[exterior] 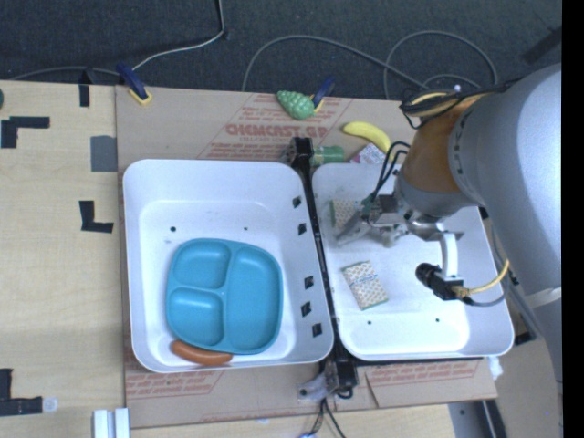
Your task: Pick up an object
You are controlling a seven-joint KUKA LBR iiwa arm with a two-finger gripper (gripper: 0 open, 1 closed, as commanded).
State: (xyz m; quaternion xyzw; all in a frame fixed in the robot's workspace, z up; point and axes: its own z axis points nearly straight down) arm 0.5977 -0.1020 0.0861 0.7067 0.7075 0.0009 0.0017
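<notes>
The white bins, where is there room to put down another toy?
In the left bin, the bare floor above the blue plate, toward the far wall, is free. The near edge is crowded by the plate and the orange sausage. In the right bin, the near strip below the patterned packet is bare; the far half is busy with the gripper.

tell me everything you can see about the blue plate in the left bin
The blue plate is a light blue, rounded-square tray that looks like smooth plastic, split by raised ridges into three compartments: two smaller ones on its left and one larger on its right. Nothing lies in any compartment. It rests flat and upright on the floor of the left bin, toward the near edge. An orange sausage-shaped object lies along its near edge, apparently touching or slightly tucked under it. The gripper is over in the other bin, well away from it.
</notes>
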